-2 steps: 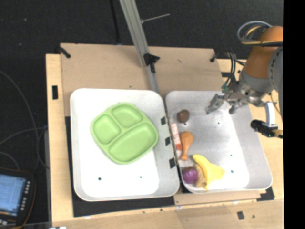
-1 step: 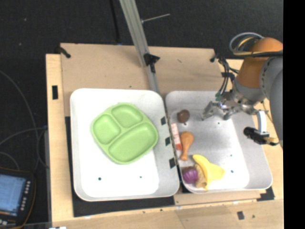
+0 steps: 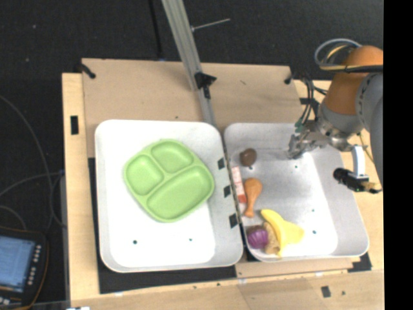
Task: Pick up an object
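Note:
The right bin [image 3: 335, 225] holds a small brown ball-like piece [image 3: 248, 156] near its far left, an orange drumstick-shaped toy [image 3: 251, 193] along its left wall, a yellow banana [image 3: 281, 228] and a purple onion-like piece [image 3: 257, 237] at its near left corner. My gripper [image 3: 296, 148] hangs over the far part of this bin, right of the brown piece and apart from it. Nothing shows between its fingertips.
The left bin [image 3: 116, 237] carries a green three-compartment plate [image 3: 169, 179]. A slanted metal pole [image 3: 187, 50] rises from behind the bins. A thin strip [image 3: 236, 178] lies along the right bin's left wall. The arm's orange band [image 3: 348, 76] sits at far right.

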{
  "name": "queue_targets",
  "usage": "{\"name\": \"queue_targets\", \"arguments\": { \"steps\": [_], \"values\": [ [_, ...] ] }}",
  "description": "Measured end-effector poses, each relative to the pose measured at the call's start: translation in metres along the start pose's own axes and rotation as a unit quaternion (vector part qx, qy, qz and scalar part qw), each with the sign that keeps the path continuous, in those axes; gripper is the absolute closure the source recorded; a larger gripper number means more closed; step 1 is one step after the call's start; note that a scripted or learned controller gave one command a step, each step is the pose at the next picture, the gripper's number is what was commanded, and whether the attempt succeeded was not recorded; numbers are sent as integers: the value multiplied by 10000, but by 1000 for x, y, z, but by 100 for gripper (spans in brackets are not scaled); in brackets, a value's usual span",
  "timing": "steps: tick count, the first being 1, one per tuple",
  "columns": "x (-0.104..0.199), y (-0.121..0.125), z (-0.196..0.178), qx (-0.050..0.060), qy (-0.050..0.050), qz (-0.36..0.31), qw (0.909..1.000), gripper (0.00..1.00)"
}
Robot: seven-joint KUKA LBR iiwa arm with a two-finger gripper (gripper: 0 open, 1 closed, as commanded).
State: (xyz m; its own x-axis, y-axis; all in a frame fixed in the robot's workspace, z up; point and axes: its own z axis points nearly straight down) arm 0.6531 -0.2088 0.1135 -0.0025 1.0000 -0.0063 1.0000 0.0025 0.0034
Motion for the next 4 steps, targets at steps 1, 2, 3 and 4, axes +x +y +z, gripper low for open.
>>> {"name": "queue_targets", "arguments": {
  "steps": [1, 2, 3, 4],
  "values": [
    [5, 0, -47, -17, 23, 0, 10000, 100],
    [-1, -2, -94, -18, 19, 10, 10000, 100],
    [0, -8, -141, -17, 19, 4, 10000, 100],
    [-2, -7, -162, -4, 25, -3, 10000, 100]
  ]
}}
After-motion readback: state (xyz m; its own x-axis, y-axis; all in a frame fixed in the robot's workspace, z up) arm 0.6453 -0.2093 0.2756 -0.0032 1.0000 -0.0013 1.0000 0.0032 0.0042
